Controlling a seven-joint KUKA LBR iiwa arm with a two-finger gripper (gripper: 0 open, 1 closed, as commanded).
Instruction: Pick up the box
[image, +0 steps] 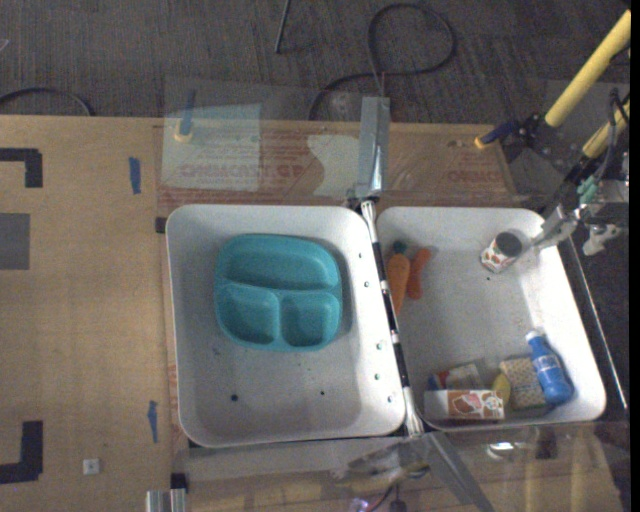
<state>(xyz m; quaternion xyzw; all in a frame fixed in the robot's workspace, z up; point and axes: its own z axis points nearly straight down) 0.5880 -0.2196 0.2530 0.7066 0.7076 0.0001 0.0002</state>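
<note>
A teal tray (280, 292) is seen in the left white bin (190, 330), on a tan desk (80, 320) marked with blue tape (134, 176). In the right white bin (470, 310), orange carrots (405, 275), a blue bottle (549, 367) and a white box (465, 404) printed in red are seen.

Tan wooden bench (80, 330), two white bins (190, 330) side by side, blue tape strips (134, 176)

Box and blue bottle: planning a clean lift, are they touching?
Apart. The camera view shows the box at the right bin's front wall, with a sponge lying between it and the bottle.
</note>
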